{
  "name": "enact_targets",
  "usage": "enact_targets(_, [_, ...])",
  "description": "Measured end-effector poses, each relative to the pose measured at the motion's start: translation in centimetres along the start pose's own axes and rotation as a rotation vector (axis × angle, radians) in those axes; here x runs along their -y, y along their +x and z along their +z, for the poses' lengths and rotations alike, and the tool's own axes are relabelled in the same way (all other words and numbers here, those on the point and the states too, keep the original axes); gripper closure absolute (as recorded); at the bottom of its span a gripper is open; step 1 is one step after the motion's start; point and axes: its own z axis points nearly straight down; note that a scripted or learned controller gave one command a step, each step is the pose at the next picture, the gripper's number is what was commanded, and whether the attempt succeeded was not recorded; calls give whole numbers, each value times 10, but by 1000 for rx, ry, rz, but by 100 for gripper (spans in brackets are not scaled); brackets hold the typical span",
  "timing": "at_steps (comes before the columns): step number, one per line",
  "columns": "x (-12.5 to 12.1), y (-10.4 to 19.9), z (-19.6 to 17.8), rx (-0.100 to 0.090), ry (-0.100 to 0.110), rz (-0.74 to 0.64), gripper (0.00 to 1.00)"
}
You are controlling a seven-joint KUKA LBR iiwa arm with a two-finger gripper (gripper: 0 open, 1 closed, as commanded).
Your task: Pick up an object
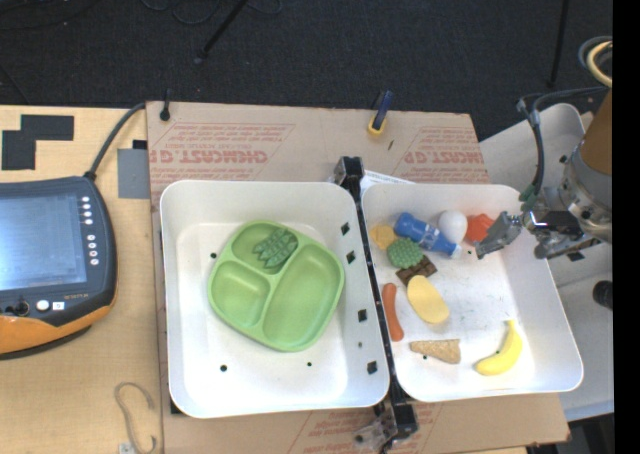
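Apparently mid-approach, claw point(500, 234) hovered empty, prongs spread, orange piece point(480, 226) just beside it; next move called for lowering and clamping onto it.

bright even overhead light, white bins point(200, 382) slightly glaring, soft shadows, dark floor, mild blur

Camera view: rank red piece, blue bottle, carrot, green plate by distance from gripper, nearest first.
Measured from the gripper at the right bin's far right edge:
1. Red piece, right beside it.
2. Blue bottle, farther left in the same bin.
3. Carrot, by the divider, toward the near side.
4. Green plate, in the left bin.
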Motion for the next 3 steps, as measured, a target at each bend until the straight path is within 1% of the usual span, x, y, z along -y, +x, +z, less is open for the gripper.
enact_targets(1, [-2, 0, -5, 2, -10, -1, 0])
enact_targets(2, [-9, 3, 41, 1, -6, -2, 0])
enact_targets(3, [-2, 7, 103, 0, -4, -2, 0])
